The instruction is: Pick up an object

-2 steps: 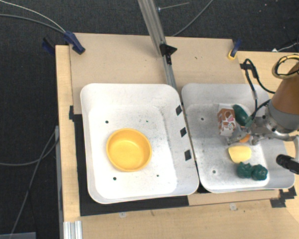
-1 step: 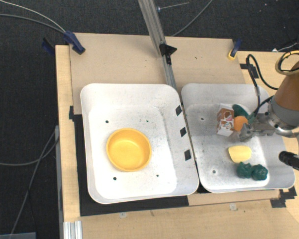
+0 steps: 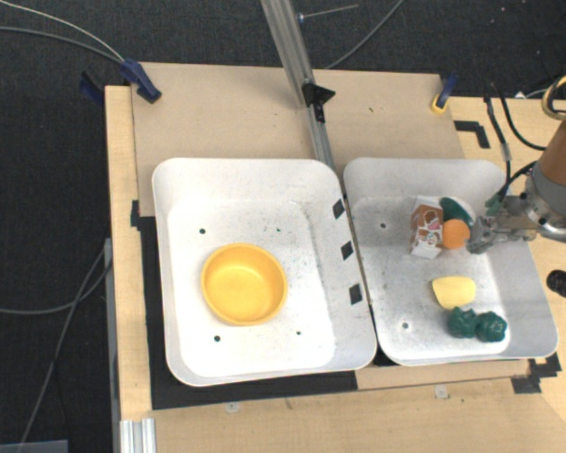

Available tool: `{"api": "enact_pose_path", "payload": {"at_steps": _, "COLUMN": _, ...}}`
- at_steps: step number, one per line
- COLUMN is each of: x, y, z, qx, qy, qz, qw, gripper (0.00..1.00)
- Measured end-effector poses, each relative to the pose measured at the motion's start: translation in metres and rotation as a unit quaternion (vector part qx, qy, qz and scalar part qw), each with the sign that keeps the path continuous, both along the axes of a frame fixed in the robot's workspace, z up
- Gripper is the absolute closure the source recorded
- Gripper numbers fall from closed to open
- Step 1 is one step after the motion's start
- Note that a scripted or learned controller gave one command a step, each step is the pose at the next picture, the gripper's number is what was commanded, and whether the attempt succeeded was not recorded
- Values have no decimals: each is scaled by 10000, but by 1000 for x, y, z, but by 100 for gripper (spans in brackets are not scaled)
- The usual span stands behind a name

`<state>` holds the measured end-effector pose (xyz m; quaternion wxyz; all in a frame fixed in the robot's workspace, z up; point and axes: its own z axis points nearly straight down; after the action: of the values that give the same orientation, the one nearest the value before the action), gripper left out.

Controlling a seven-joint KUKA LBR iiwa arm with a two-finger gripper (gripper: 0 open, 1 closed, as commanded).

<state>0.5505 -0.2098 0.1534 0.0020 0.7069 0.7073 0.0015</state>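
Two shallow white bins are seen side by side on the counter [image 3: 226, 111], nearly touching along their inner edges.

L bin [image 3: 184, 182]: one yellow bowl [image 3: 244, 283] is held, upright, opening up, sitting left of centre toward the near side. Dark specks are scattered over the bin floor.

R bin [image 3: 377, 182]: four items are held, all in the right half.
- A small carton [image 3: 425, 229], white w/ red-brown print, is stood toward the far side.
- An orange ball [image 3: 455, 234] is set just beside the carton's right side, touching or nearly so; a green-and-white item [image 3: 453, 209] lies just behind it, exact shape can't be told.
- A pale yellow lump [image 3: 453, 292] is placed nearer the front, apart from the carton.
- A dark green lumpy item [image 3: 477, 325] is set just in front of the yellow lump, near the front rim.

The tool [image 3: 481, 234] is positioned low over the R bin, just right of the orange ball, w/ the arm [image 3: 557, 182] reaching in from the right edge. Whether its fingers are apart or together can't be told, nor whether anything is clamped between them.

A metal pole [image 3: 288, 45] is seen running from the top down to the gap between the bins.
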Motion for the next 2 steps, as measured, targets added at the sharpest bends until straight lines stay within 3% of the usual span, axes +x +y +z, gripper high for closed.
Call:
{"api": "enact_pose_path", "payload": {"at_steps": 1, "x": 0, "y": -2, "z": 67, "qx": -6, "qy": -26, "qz": 4, "qw": 10000, "gripper": 100}}
{"api": "enact_pose_path", "payload": {"at_steps": 2, "x": 1, "y": -2, "z": 91, "qx": -9, "qy": -17, "qz": 6, "qw": 10000, "gripper": 100}}
